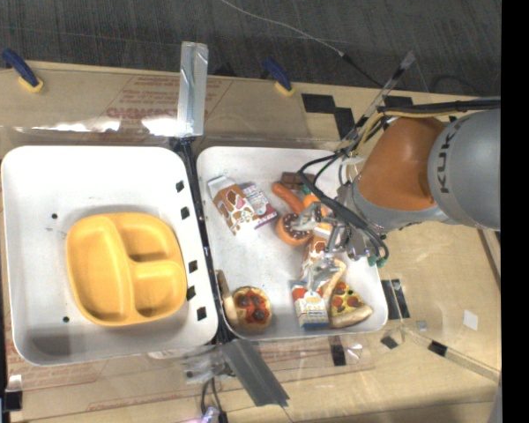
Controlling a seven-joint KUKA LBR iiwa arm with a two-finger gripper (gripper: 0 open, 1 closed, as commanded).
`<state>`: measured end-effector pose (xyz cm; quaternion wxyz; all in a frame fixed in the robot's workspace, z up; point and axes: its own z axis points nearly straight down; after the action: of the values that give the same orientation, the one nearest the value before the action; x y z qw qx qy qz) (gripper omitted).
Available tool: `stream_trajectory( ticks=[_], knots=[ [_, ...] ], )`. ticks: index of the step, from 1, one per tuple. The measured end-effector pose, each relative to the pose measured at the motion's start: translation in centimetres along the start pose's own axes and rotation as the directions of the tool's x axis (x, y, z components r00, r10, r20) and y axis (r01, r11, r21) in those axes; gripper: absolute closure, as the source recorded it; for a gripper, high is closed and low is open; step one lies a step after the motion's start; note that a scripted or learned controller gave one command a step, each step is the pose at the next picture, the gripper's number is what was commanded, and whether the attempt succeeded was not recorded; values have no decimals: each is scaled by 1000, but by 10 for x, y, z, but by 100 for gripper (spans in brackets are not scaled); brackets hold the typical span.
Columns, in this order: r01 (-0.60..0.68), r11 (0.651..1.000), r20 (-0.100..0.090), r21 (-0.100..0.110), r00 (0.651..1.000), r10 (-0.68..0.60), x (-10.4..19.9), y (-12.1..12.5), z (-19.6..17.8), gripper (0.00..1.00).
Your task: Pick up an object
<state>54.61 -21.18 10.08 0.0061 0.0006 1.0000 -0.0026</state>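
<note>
Over the right-hand white bin, my tool hangs low among a tight cluster of toy foods, and I cannot tell from this slanted view whether it is spread or pressed together, nor whether anything sits in it. Just beneath and nearer the front lie a small carton and a pizza slice, touching each other against the bin's near right corner; a brown doughnut and an orange sausage-like piece crowd in just left and farther back. A printed packet lies apart toward the bin's left, and a round tart with berries rests at the near wall. Any of these could serve as the object to pick up, but I judge the crowding here to be the hazard: closing among pieces that touch could catch two at once, or nip only an edge so the piece slips free on the lift. The carton and pizza slice, pinned near the wall, leave little room on the right side, so I might strike the rim or push them tighter into the corner. My cables trail close above the pile and could snag or drag a neighbour. The left bin holds a yellow divided tray, well apart from all this, on the cardboard-covered tabletop.
</note>
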Motion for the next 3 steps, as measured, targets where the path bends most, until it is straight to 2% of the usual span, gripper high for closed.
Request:
stream_trajectory(
  ticks=[1,2,3],
  knots=[
    [-121,993,-3,-1,993,121,-34,1,4,0],
    [-308,951,-6,-1,951,308,-46,35,6,0],
    [-259,966,-11,-2,966,259,50,38,7,0]
  ],
)
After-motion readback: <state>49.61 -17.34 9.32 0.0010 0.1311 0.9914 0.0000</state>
